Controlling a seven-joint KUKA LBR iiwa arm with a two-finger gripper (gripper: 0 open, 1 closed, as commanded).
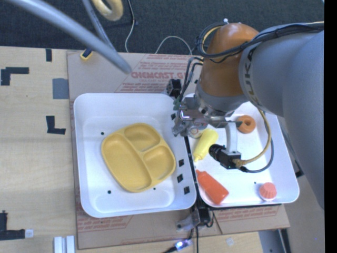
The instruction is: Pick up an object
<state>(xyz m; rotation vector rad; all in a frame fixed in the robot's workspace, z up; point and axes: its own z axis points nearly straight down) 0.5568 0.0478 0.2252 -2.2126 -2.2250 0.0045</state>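
The grey arm with its orange band reaches in over the right white bin, its wrist hanging low above that bin's left edge, presumably lined up for a downward grab. The gripper sits just above the top end of a yellow plastic bottle-shaped toy; whether its fingers are apart or together, I cannot tell, since the wrist covers them. An orange-red carrot-like toy, a small orange ring and a pink round piece lie nearby. A yellow divided plate rests in the left white bin
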